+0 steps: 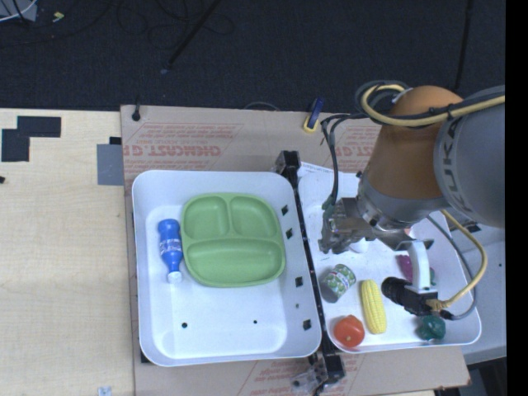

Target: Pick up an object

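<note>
Nearest the camera, a tomato (349,331) lies at the front wall of the right bin (470,333), beside a corn cob (373,305), a small can (337,281) and a dark green piece (431,328). Above the can hangs the gripper (337,236); I cannot tell its finger state. In the left bin (157,341) lie a green divided plate (232,239) and a blue bottle (170,249).
</note>
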Controlling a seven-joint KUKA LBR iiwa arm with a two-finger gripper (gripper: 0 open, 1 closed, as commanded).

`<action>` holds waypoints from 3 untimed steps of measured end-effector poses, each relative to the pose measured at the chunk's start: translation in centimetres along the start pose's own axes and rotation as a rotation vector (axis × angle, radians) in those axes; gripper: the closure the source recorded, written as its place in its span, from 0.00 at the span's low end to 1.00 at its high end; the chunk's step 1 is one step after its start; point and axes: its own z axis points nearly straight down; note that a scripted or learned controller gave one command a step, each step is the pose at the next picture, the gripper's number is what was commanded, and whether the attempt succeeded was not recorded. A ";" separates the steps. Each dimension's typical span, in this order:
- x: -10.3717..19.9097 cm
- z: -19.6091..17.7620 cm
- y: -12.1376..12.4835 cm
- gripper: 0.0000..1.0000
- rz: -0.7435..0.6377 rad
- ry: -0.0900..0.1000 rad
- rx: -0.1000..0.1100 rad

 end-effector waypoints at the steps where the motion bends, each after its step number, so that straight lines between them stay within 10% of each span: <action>1: 5.2 -0.6 3.0 1.00 0.000 -0.001 -0.002; 3: 7.7 0.0 2.8 1.00 0.004 -0.003 0.002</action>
